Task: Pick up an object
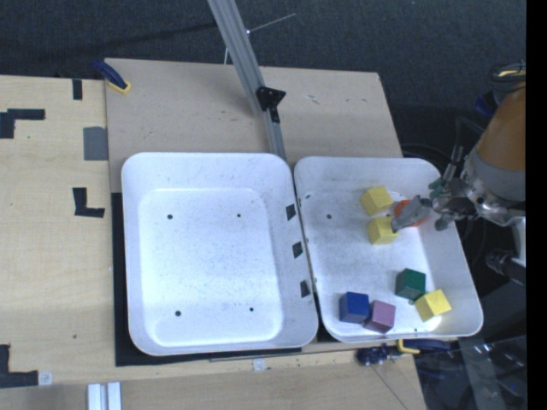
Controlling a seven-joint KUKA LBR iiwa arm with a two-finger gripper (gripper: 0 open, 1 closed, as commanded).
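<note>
Yellow wooden-looking cube (381, 231) lies in the right white plastic bin (342, 314), just left of the gripper (407, 213), w/ a second yellow cube (375, 200) just beyond it on the far side. I cannot tell if the tool is apart or together; the tip is small and blurred. Risk, in my judgement: the two cubes sit so close that the gripper may push one away or catch both. The green cube (410, 282), blue cube (354, 306), pink cube (381, 314) and a third yellow cube (433, 303) lie nearer, well apart from the tool.
</note>
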